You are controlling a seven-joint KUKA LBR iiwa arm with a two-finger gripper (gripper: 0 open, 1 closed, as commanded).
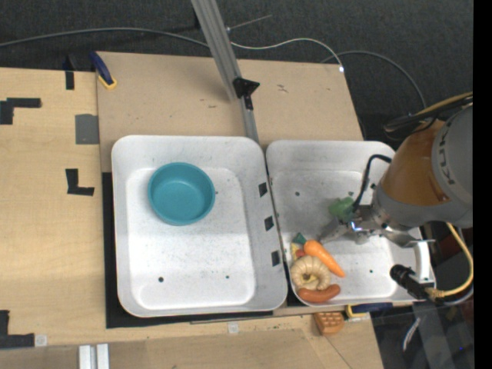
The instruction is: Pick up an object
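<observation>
My gripper (337, 227) reaches into the right bin (323, 156) from the right, low over its middle. A small green object (340, 206) lies just above it, touching or nearly touching it. Just below and left of the gripper lies an orange carrot (323, 257). A beige ring-shaped pastry (310, 270) and a red sausage (318, 293) sit at the bin's front edge. I see nothing held.
The left bin (138, 283) holds a teal bowl (181, 193) at its back left. A grey metal pole (219, 41) slants down to the bins' shared back corner. A small orange block (329, 323) sits on the bench in front of the right bin.
</observation>
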